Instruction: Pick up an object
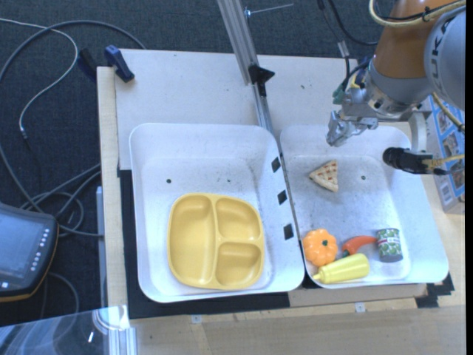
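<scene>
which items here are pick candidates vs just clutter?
Pick candidates, all in the right bin:
- sandwich wedge, nearest the end effector
- orange pumpkin
- yellow corn
- red pepper
- green can

Lying about:
- yellow divided plate in the left bin
- blue clamp at the bench corner
- cables on the floor

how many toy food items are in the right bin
5: a pizza slice near the bin's middle below the gripper; an orange pumpkin, yellow corn, red pepper and green can along its near edge.
</scene>
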### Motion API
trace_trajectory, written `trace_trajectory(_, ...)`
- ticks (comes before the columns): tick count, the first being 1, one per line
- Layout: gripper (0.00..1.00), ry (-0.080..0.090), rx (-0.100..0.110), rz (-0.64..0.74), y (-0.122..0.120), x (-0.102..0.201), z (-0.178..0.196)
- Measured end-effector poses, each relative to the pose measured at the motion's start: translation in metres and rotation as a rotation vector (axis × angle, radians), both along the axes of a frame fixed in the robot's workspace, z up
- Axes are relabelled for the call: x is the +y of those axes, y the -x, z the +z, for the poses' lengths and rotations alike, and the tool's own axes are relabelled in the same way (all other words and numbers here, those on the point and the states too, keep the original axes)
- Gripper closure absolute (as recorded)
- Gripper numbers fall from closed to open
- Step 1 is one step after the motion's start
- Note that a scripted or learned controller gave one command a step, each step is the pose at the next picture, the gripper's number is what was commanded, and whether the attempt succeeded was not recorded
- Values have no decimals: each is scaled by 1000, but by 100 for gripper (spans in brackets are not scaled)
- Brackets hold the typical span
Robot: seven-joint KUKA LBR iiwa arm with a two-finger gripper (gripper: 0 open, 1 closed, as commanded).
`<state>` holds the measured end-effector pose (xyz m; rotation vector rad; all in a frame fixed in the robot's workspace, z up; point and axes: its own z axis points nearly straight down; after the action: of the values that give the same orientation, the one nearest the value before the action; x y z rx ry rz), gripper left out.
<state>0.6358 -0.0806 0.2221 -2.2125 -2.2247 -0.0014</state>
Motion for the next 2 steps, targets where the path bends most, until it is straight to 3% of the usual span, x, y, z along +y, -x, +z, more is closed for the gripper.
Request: trace_trajectory(2,100,0,2,1,-1,112,-6)
